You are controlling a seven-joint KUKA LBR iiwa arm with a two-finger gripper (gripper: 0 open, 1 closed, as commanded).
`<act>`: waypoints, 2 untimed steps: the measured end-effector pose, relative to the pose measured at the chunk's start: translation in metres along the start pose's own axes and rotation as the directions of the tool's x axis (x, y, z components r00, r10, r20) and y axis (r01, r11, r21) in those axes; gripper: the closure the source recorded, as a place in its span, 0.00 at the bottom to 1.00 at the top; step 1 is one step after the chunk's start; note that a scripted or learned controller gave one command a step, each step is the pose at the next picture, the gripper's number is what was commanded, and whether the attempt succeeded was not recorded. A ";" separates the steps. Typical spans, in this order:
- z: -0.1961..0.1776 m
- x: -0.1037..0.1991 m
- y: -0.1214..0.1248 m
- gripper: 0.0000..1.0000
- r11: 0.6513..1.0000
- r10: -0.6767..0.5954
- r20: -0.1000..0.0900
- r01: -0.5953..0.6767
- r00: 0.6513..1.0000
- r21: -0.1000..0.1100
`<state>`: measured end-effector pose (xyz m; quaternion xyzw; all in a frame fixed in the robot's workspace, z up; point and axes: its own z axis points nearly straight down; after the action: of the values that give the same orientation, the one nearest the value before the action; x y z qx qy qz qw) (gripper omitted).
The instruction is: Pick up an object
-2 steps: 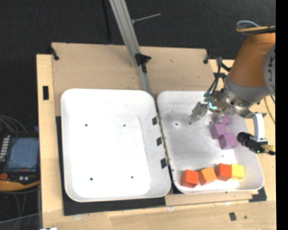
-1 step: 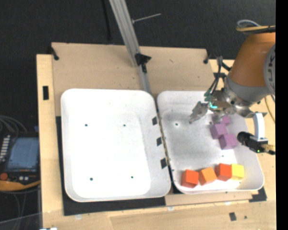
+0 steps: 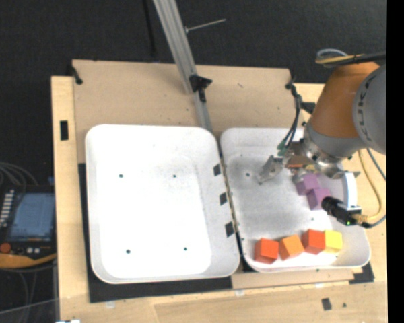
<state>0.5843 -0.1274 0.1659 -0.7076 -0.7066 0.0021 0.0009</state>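
Purple block (image 3: 311, 188) lies in the right bin (image 3: 256, 147), just beside and below the tool (image 3: 273, 169). Whether the tool grips anything cannot be told. Farther below it, along the bin's near wall, sit orange, red and yellow blocks (image 3: 298, 244).

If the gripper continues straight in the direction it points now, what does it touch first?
Probably the bare floor of the right bin. The gripper points down and to the view's left, and no block lies there. Depth is hard to judge from above.
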 end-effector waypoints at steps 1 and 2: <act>0.051 -0.003 -0.011 0.00 1.000 0.000 0.000 0.000 1.000 0.000; 0.068 -0.005 -0.010 0.00 1.000 0.002 0.001 -0.002 1.000 -0.006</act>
<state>0.5743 -0.1321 0.0977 -0.7082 -0.7060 0.0003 -0.0017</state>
